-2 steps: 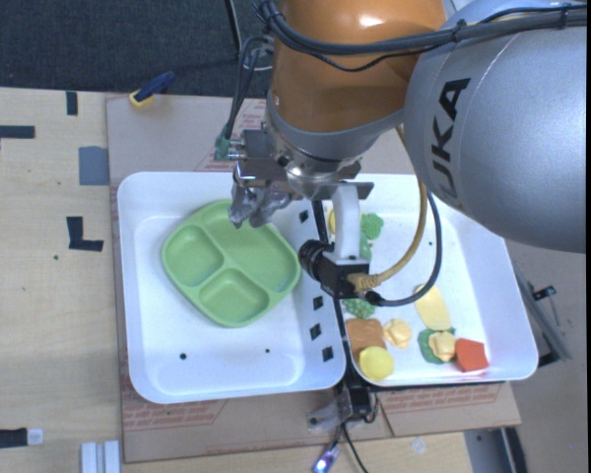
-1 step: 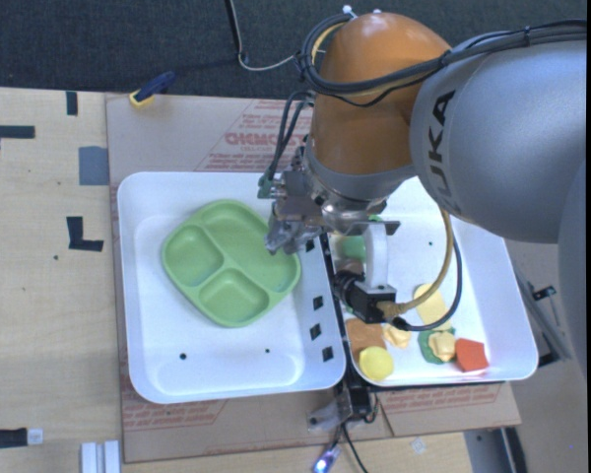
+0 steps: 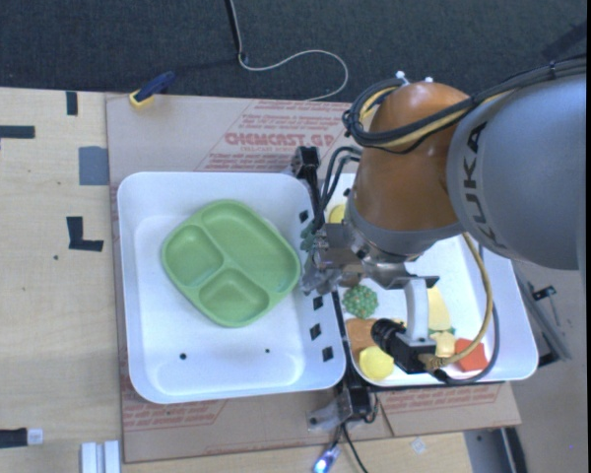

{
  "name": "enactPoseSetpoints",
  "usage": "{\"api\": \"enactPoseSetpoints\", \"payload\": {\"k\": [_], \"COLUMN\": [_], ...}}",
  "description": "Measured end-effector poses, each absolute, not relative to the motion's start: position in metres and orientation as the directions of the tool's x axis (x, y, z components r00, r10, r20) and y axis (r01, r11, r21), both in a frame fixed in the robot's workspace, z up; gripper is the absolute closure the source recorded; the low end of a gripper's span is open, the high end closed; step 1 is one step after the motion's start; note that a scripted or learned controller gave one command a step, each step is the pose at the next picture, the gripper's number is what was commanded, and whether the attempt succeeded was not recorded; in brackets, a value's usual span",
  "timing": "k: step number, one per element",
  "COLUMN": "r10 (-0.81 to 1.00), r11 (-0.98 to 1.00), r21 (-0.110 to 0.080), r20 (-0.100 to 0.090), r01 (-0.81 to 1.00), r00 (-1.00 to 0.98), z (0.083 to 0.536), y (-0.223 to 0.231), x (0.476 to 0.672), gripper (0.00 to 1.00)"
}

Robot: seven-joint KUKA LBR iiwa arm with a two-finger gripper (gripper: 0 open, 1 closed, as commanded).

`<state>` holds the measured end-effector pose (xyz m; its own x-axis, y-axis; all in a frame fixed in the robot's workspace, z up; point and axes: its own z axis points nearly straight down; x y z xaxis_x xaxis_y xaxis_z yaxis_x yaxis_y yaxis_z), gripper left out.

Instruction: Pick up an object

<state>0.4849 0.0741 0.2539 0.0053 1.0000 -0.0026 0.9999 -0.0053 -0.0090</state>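
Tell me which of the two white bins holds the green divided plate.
The left bin holds the green plate; the right bin, under the arm, holds small toy foods.

The scene is evenly and brightly lit from above, and soft, short shadows are cast inside the left white bin (image 3: 148, 353) along its walls and beneath the green tray (image 3: 229, 261). A broad glossy highlight is seen on the orange band (image 3: 406, 166) of the arm, and the white bin floors are rendered close to overexposed, while the dark carpet (image 3: 98, 18) at the top is kept dim and grainy. Moderate sharpness is held across the desk (image 3: 39, 294), though fine detail is softened by low resolution and the objects beneath the arm are left in shade.
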Motion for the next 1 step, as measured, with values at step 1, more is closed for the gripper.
{"api": "enactPoseSetpoints", "payload": {"k": [1], "r10": [1.0], "r11": [0.007], "r21": [0.012], "r20": [0.004], "r01": [1.0], "r00": [-0.007], "z": [0.3857], "y": [0.1101], "x": [0.4843], "gripper": [1.0]}}
